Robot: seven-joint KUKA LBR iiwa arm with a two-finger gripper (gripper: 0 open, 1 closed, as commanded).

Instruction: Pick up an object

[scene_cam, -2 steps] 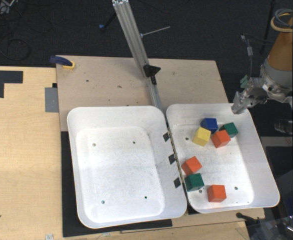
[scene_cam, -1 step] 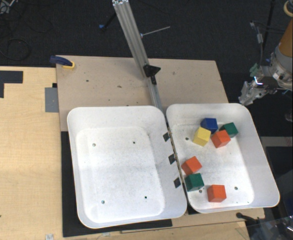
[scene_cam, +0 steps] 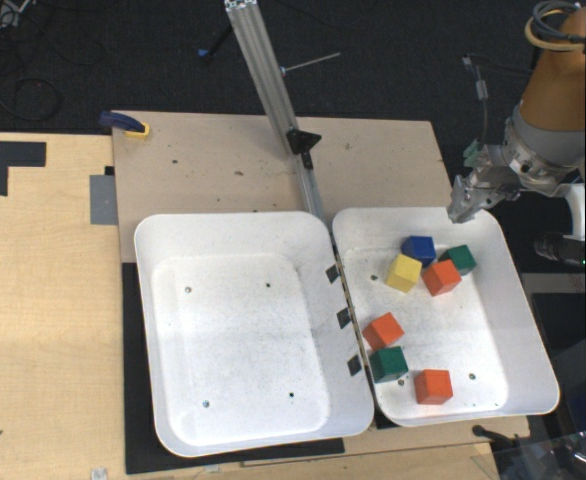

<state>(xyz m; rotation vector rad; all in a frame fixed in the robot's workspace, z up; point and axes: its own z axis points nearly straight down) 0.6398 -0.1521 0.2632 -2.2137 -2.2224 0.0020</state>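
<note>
Hanging over the far right corner of the right bin (scene_cam: pixel 513 298), the hand (scene_cam: pixel 466 204) carried nothing that could be seen; whether it stood open or closed could not be told from this angle. Below it lay seven small blocks, all in that bin. A blue block (scene_cam: pixel 419 248), a yellow block (scene_cam: pixel 405 272), an orange block (scene_cam: pixel 441 277) and a green block (scene_cam: pixel 462 258) sat bunched together, touching or nearly so, near the hand. Closer to the divider, another orange block (scene_cam: pixel 383 330) rested just beside a second green block (scene_cam: pixel 389 364), and a third orange block (scene_cam: pixel 433 386) sat on its own toward the near edge. The left bin (scene_cam: pixel 163 268) held none of them.

These looked like light, rigid cubes with flat faces, probably somewhat slick, not fragile. Taking one across two opposite flat faces seemed best. The lone orange block offered free sides all round; those in the cluster seemed likely to jostle neighbours.
</note>
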